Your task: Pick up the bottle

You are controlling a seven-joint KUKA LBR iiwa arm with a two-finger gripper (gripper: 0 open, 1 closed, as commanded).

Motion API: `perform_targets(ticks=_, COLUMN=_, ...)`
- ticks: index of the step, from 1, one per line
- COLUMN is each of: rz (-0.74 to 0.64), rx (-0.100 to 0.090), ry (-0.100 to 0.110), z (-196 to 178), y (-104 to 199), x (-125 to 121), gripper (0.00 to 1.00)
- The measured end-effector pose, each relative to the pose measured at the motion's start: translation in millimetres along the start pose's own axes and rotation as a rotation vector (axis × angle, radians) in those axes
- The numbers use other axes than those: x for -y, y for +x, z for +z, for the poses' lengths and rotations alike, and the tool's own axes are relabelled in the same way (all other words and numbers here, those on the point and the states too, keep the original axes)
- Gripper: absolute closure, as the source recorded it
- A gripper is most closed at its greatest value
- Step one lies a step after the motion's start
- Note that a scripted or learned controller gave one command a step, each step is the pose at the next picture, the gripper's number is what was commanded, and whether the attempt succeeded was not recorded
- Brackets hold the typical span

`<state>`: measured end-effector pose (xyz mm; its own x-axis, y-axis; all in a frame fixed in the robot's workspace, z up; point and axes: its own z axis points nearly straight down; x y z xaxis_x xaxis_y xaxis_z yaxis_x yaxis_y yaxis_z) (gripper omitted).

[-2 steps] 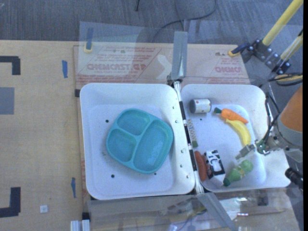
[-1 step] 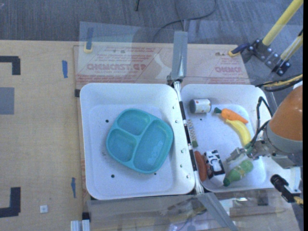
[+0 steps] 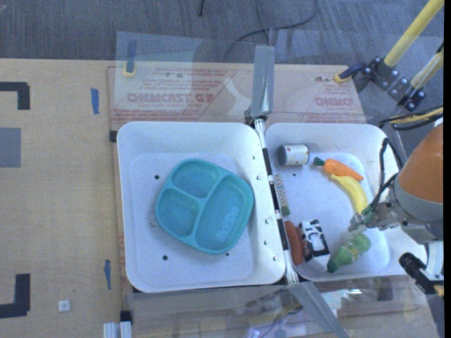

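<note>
Bottle [image 3: 349, 251]: green, lying on its side in the right bin [image 3: 331, 134], near the front right corner, dark cap end pointing front-left. Just left of it a black-and-white box [image 3: 313, 236], then a red sausage-shaped item [image 3: 294, 242] along the left wall. Behind it a banana [image 3: 351, 191], with a carrot [image 3: 340, 168] and a small white can [image 3: 294, 154] further back. Left bin [image 3: 134, 146] holds a teal divided plate [image 3: 204, 205].

Gripper [image 3: 361, 222] sits at the bottle's upper end, close above or touching it; cannot tell how the jaws stand, nor whether anything is between them.

Judgement: grasp step under way. Best to close across the bottle's short axis at its middle, keeping clear of the banana tip and the bin wall, then lift straight up. Round body may roll or slip out.
</note>
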<state>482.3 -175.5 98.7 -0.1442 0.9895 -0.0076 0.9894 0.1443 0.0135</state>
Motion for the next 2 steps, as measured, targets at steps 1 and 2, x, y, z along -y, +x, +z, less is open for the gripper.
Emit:
perform_targets(ticks=1, rz=0.0, rx=0.0, ry=0.0, z=0, y=0, x=0, gripper=0.0)
perform_targets(ticks=2, rz=0.557, rx=-0.004, ry=0.007, z=11, y=-21, x=4, gripper=0.0)
